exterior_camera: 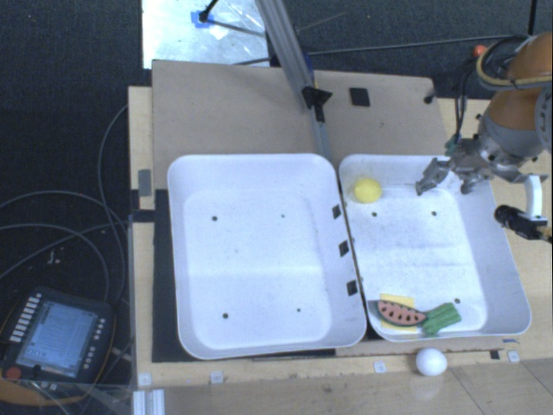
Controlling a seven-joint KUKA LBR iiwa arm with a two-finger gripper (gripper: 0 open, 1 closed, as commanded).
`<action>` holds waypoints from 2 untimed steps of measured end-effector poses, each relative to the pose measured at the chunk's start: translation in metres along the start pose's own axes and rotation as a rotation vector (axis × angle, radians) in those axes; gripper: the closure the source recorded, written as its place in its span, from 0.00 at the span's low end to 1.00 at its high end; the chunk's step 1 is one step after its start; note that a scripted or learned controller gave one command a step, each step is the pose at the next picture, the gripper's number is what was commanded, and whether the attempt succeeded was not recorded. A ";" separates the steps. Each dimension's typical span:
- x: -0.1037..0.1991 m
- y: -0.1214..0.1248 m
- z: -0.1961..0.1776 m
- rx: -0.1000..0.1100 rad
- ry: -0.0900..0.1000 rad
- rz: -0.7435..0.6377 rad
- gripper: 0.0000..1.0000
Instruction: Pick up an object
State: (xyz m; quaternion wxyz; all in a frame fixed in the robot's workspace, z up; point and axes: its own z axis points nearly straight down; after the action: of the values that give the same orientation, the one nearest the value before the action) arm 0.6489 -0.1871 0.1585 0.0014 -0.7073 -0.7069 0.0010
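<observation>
My gripper [448, 182] hangs over the far edge of the right bin [492, 258], its two fingers spread open with nothing between them. A yellow ball [367, 190] lies in that bin's far left corner, well to the left of the gripper. At the bin's near edge rest a watermelon slice toy [400, 311] and a green piece [441, 317], side by side and touching.
The left bin [199, 232] stands beside the right one, with black clips along the shared rim. A white ball [431, 361] sits on the bench in front of the right bin. A grey pole [289, 41] slants up behind the bins.
</observation>
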 end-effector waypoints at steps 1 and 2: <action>0.001 -0.002 0.042 -0.001 0.000 -0.001 0.00; 0.001 -0.002 0.073 -0.003 -0.001 -0.001 0.00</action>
State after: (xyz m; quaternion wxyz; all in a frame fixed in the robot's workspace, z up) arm 0.6468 -0.1862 0.0857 0.0001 -0.7068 -0.7074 0.0002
